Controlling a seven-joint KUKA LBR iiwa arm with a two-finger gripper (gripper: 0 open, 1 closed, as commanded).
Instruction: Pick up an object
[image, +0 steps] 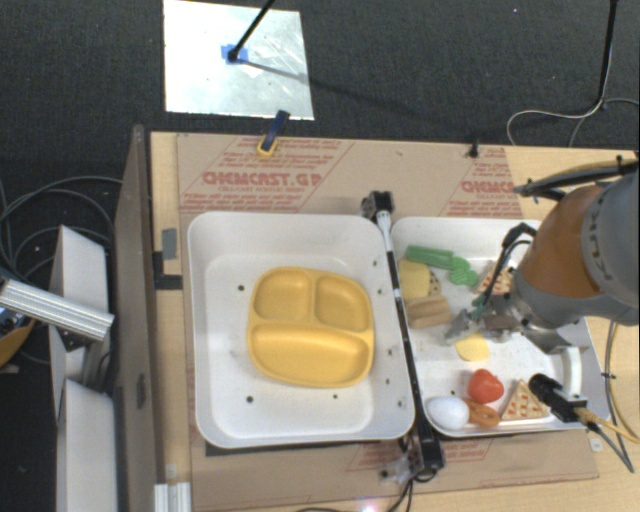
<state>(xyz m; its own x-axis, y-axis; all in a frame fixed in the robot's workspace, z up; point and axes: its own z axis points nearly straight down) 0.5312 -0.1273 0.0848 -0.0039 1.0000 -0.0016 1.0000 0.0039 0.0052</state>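
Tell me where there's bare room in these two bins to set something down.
The left bin has bare floor all around the yellow divided plate, widest along its left wall and back edge. The right bin is crowded: green toy, wooden block, yellow piece, tomato, egg, pizza slice, plus the claw. A small bare patch sits beside the egg.

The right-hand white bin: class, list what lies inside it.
Inside the right bin lie a green piece, a tan block, a yellow lump, a red tomato, a white egg and a pizza slice. The arm covers the bin's right part.
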